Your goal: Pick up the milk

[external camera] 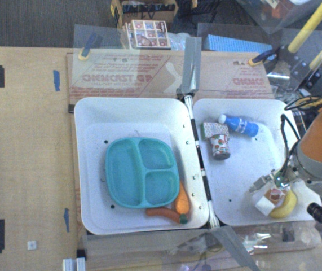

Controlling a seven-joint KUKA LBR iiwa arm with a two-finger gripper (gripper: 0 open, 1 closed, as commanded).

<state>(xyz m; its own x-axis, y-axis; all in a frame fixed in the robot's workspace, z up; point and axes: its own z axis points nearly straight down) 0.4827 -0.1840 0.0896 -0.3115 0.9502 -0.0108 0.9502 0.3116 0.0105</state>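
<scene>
my gripper (273,182) low over right bin (237,208), near its front right corner; finger spread, cannot tell. just under it: small white milk carton (268,201), touching banana (285,205). step: closing in for grasp, nothing lifted yet. next move calls for fingers straddling carton, clear of banana.

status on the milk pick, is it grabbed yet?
Done: the gripper is down in the right bin, right by the milk carton. In hand: nothing that shows as held; the carton seems to lie on the bin floor against the banana. Left: the grasp, if it is not already made, and the lift.
</scene>
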